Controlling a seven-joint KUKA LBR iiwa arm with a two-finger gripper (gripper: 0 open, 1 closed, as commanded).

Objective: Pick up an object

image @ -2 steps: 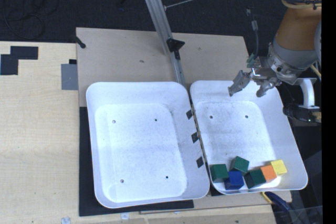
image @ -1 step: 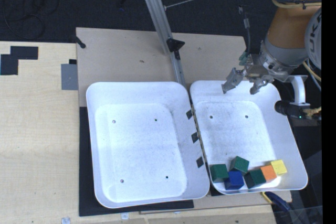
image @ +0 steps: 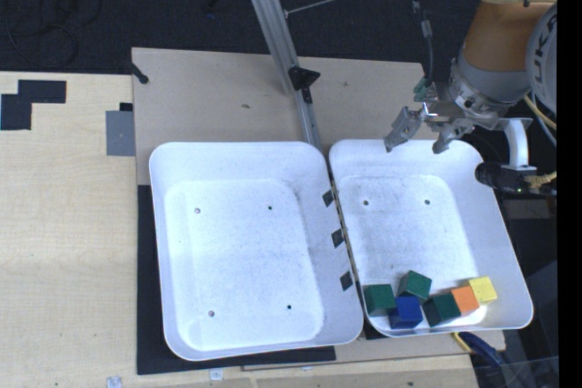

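Gripper (image: 421, 134) spread wide, nothing between the fingers (image: 398, 132), hanging over the far rim of the right bin (image: 491, 223), near its far right corner. Arm reaching in from the right, orange band (image: 506, 4) above the wrist. Blocks clustered at the near end of the right bin, well apart from the gripper: green block (image: 379, 296) leftmost, second green block (image: 417, 283) just behind and right of it, blue block (image: 406, 313) in front touching or nearly touching both, dark green block (image: 442, 309) to its right, orange block (image: 465, 298) next, yellow block (image: 483, 289) at the far right of the cluster. Left bin (image: 173, 195) alongside, the two joined by black clips (image: 337, 237) along the shared edge. Aluminium rail (image: 273, 27) slanting up from between the bins at the far side.
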